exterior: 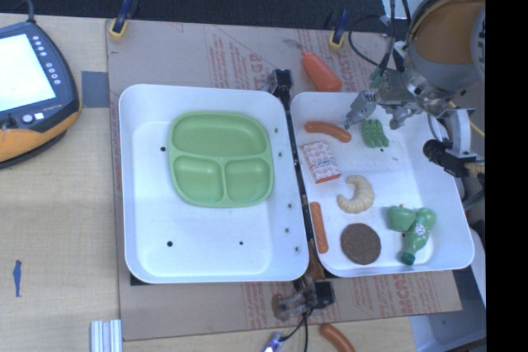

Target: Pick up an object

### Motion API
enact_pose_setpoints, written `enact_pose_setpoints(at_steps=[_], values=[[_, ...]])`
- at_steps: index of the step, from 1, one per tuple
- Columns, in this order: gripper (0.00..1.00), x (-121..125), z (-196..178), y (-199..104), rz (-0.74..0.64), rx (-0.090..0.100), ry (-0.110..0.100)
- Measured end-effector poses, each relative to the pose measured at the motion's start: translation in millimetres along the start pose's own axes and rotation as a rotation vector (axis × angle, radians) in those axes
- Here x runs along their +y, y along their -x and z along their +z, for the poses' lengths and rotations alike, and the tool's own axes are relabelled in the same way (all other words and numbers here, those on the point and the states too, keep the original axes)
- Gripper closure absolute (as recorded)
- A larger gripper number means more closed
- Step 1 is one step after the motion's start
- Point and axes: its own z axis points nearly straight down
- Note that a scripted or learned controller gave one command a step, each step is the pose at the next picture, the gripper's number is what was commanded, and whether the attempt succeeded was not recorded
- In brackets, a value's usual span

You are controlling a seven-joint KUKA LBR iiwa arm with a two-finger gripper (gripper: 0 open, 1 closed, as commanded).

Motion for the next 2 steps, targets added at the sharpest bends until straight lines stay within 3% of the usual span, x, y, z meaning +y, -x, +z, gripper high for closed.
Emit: enact_pose_setpoints(at_steps=[1, 2], values=[[0.0, 26, 110, 76, 0.001, -0.002, -0.001], [0.0, -58, 120, 29, 0.0, 0.0, 0.0]])
